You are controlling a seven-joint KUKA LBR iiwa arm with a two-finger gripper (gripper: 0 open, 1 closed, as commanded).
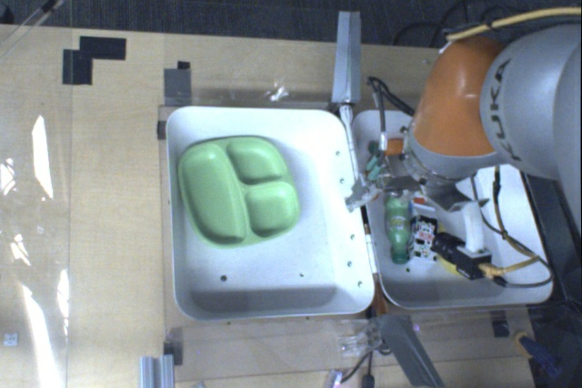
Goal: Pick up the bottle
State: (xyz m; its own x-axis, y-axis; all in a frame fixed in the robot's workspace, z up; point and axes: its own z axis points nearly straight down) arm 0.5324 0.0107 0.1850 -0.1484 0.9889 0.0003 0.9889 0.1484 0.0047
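The green bottle (397, 230) lies in the right bin (473, 291), close to its left wall, with its long axis running toward the front. My gripper (391, 190) hangs right over the bottle's far end. It is open: one grey finger (358, 195) reaches out over the divider between the bins and the other sits to the bottle's right. The bottle rests on the bin floor and nothing clamps it. The arm's orange band and grey body hide the back of the right bin.
A green three-compartment plate (238, 189) lies in the left bin (264, 295). In the right bin, a small white and red item (424, 237) sits beside the bottle, a small green thing (373, 164) lies near the back left, and a white object (473, 223) is further right.
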